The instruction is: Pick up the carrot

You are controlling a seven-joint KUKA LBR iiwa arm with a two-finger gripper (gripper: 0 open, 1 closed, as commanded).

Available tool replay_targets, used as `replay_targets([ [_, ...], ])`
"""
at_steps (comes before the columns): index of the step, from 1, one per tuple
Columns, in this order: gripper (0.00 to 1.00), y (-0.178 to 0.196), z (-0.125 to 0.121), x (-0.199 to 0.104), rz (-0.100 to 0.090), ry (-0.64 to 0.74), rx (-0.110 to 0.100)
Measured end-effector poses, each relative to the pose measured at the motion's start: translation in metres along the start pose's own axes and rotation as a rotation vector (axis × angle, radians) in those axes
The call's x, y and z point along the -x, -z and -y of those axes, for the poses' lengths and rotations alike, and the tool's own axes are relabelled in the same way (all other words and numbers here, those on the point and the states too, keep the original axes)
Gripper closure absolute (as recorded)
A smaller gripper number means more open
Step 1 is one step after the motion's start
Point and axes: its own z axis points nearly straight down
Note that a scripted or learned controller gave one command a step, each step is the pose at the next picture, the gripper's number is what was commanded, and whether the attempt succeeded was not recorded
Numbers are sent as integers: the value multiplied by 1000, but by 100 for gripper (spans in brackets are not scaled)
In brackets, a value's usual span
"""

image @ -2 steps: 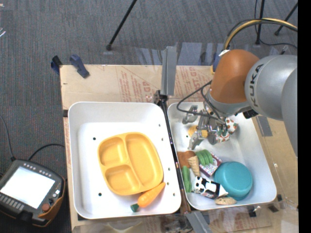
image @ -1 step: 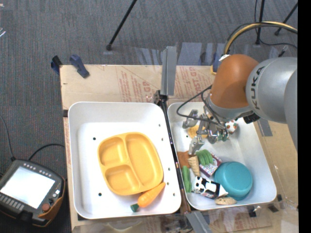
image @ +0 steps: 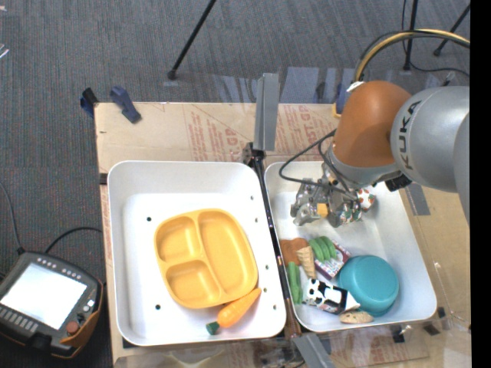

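A: Start at the near edge. Where is the carrot?

B: The carrot [image: 237, 310] lies in the left bin [image: 126, 205], at its near right corner. It rests on the bin floor, touching the near right corner of the yellow divided plate [image: 205, 257]. Its green stem end points near-left.

A: And the near part of the right bin [image: 399, 228]?

B: A teal bowl [image: 369, 284] sits near the right wall. Just left of it lies a black-and-white toy [image: 325, 294], and left of that a green bean pod [image: 294, 282] runs along the left wall. Slightly farther back: a green pea pod [image: 324, 247], a brown item [image: 292, 250] and a small cone-shaped item [image: 306, 260], clustered together.

A: Location of the gripper [image: 326, 209]?

B: Over the far half of the right bin, well apart from the carrot. The orange band [image: 370, 133] sits above it, with the grey arm [image: 433, 136] extending to the right.

A: Condition of the claw?

B: Cannot tell from this angle. Nothing is visibly held.

A: Beyond the bins?

B: A cardboard panel [image: 199, 133] covers the bench. A teach pendant [image: 47, 301] rests on the floor at the near left.
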Motion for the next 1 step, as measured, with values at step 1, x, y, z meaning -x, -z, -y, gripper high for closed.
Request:
replay_targets([
  [1,100,132,28,-17,14,-58,-3],
])
